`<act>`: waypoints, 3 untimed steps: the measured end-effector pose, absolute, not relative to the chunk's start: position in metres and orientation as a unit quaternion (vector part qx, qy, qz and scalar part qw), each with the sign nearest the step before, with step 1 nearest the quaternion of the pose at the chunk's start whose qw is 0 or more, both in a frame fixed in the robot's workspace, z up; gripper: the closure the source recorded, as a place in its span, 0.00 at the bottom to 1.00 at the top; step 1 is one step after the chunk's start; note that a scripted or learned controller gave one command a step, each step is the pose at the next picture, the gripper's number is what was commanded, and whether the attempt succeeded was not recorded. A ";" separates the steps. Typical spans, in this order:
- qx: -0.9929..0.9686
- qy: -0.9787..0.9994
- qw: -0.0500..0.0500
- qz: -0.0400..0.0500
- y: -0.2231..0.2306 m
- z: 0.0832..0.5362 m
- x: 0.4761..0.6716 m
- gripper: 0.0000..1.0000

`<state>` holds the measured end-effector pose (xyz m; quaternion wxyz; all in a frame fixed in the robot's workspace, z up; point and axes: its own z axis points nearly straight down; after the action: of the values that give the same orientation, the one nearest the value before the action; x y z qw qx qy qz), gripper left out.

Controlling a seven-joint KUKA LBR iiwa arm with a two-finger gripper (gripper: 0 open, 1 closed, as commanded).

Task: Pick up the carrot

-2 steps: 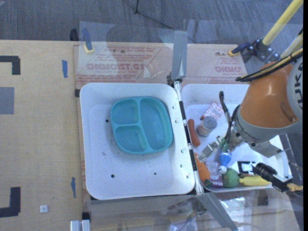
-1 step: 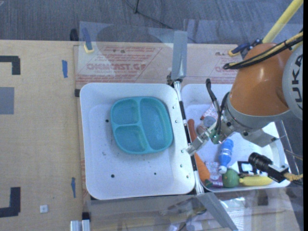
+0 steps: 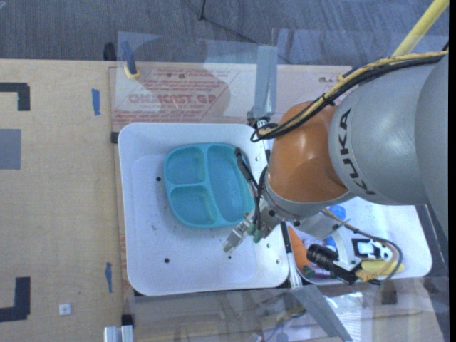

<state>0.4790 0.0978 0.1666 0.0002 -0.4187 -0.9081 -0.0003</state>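
Camera view: grey-and-orange arm leans over the seam between bins, its two-finger gripper low over the left white bin beside the teal three-compartment plastic plate; finger spread cannot be told. The orange carrot seems to lie in the right bin under the wrist, mostly hidden, so the tool sits off target.

The arm bore the maker's name "KUKA" in black letters on its grey casing, running sideways. The cardboard sheet behind the bins carried faint red print inside a diamond outline; its wording could not be made out.
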 end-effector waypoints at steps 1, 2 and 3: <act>-0.304 -0.953 -0.002 -0.001 0.170 0.253 0.509 0.00; -0.237 -0.972 -0.002 -0.002 0.219 0.275 0.527 0.00; -0.118 -0.993 -0.001 -0.001 0.226 0.149 0.479 0.00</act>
<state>0.4792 0.2258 0.1490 -0.0008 -0.1176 -0.9931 -0.0013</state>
